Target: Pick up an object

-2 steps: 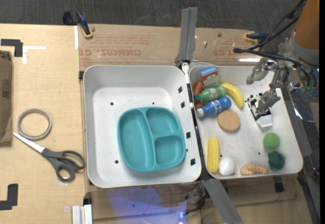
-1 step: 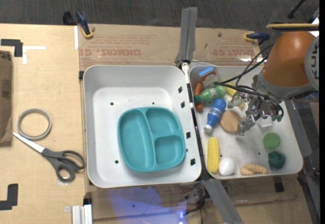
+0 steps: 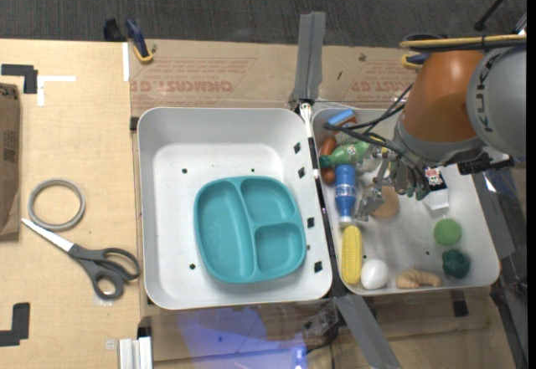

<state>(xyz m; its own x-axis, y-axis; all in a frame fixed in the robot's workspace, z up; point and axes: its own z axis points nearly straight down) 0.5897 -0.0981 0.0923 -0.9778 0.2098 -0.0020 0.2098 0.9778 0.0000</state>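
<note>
Readable text was pretty thin here. The grey arm had part of "KUKA" showing on its casing at the right edge, and the brown cardboard strip behind the bins carried red print that sat upside down and mirrored — I couldn't make the words out.

The gripper was down inside the right bin, under the glossy orange band, surrounded by cables and metal bits. I honestly couldn't tell how it was set, and nothing was clearly in its grasp.

The objects to pick from were all in that right bin. Just left of the gripper stood a blue plastic bottle with a white cap end, running lengthwise along the left wall. Below it lay a bumpy yellow corn cob, then a smooth white egg right beside the cob's lower end. A tan lumpy piece shaped like ginger root sat near the front wall, with a dark teal ball and a lighter green ball above it. A small white block was near the gripper's right side.

The left bin held 1 thing — a teal divided plate with 3 compartments, matte plastic, rounded corners.

Out on the wooden bench lay grey-handled scissors and a roll of tape.
</note>
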